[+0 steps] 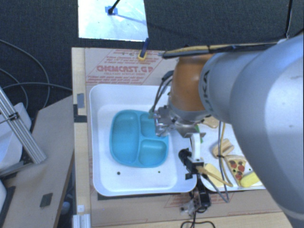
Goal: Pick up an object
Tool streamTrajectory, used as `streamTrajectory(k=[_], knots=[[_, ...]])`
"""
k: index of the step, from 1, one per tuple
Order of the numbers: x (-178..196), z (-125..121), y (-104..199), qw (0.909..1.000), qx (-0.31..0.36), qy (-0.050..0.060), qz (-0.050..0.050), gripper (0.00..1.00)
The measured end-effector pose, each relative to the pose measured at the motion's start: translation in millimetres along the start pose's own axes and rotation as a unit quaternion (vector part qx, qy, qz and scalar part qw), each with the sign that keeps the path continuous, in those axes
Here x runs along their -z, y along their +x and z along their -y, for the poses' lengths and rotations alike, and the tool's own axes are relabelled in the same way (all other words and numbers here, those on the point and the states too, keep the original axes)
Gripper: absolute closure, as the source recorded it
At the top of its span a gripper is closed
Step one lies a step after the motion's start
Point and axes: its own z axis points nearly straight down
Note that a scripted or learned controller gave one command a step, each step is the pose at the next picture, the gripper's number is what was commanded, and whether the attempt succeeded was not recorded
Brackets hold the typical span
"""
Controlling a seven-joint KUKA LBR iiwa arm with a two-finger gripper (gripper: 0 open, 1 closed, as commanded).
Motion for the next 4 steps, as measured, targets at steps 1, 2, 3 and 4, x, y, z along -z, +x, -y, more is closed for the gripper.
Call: streamTrajectory(k=[1,2,3,4], knots=[[111.6,57.4,61.5,1.0,0.005,-0.004,-0.004,1.0],[367.3,58.1,88.6,0.9999,0.003,-0.01,-0.005,1.0],[207.7,60.3,109.3,1.0,0.0,0.007,0.003,1.0],[333.5,57.8,98.6,1.0,0.001,-0.007,-0.003,1.0]])
